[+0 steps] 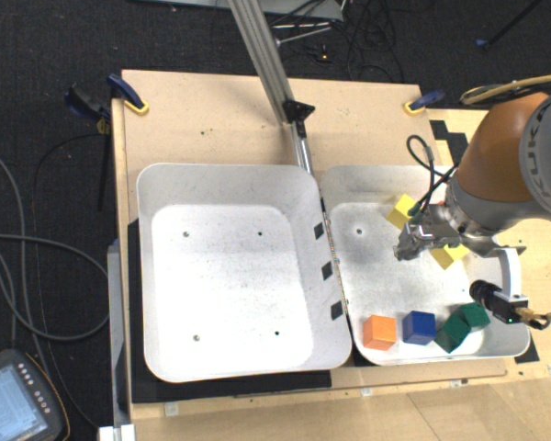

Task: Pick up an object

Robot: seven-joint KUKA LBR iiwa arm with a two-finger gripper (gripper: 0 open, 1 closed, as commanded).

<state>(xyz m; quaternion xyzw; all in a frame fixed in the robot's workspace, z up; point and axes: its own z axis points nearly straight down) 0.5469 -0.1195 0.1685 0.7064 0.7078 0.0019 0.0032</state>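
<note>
Nearest the camera, at the table's (257, 118) six o'clock edge, sit the two white bins. Going by size: the left bin (165, 191) is the larger in view; the right bin (372, 182) holds all the objects. Over its three o'clock side hangs the grey arm (510, 168) with its orange band, and the end effector (411, 243) hovers low near the bin's centre. Whether it is clenched or released I cannot tell, and nothing is visibly grasped. Along the six o'clock rim lie a green block (461, 326), a blue block (420, 327) and an orange block (379, 331). Two yellow pieces (403, 209) flank the end effector. Judging by this, the pick is yet to be done: approach made, grasp and lift remaining.
</note>
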